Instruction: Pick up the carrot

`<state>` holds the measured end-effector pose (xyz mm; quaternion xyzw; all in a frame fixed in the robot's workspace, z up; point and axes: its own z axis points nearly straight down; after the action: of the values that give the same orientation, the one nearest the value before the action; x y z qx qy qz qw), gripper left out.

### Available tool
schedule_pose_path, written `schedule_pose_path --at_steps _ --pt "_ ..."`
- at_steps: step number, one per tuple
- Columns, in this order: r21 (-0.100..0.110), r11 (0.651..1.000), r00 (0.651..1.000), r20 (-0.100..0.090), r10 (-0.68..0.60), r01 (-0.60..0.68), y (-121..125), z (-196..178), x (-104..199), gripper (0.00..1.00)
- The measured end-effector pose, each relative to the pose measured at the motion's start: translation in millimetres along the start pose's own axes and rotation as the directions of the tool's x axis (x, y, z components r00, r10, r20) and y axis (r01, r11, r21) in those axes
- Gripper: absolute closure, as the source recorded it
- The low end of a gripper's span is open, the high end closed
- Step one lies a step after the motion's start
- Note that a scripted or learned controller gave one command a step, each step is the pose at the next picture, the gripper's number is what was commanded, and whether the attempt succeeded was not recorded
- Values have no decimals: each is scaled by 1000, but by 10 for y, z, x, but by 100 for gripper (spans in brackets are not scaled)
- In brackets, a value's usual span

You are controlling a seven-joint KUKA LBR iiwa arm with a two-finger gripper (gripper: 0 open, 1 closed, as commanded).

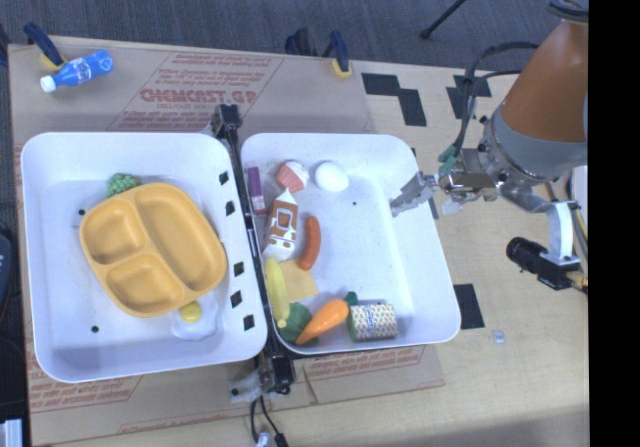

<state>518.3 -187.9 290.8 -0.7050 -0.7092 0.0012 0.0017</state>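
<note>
While I watch remotely, carrot (pixel 324 320) lies diagonal in right bin (pixel 425 265), tip lower-left, gripper (pixel 412 193) fingers slightly parted, holding nothing.

Two white bins (pixel 40 235) are sitting side by side on the bench. The left one is holding one yellow divided plate (pixel 150 247), one broccoli piece (pixel 122 182) and one fried egg (pixel 190 314). The right one is holding one carrot (pixel 324 319), one sausage (pixel 310 241), one white egg (pixel 331 176), one banana (pixel 275 289), one cheese slice (pixel 299 282), one small carton (pixel 282 225) and one can (pixel 371 320).
</note>
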Motion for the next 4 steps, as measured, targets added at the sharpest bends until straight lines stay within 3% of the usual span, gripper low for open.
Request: schedule_pose_path --at_steps 1,2,3,4 --pt "1 954 954 -1 -298 298 -321 880 706 0" --pt "0 856 856 0 -517 517 -291 992 1285 0" --pt "1 723 723 0 -691 691 -409 996 1446 0" --pt "1 450 450 -2 -893 893 -409 995 1475 0"
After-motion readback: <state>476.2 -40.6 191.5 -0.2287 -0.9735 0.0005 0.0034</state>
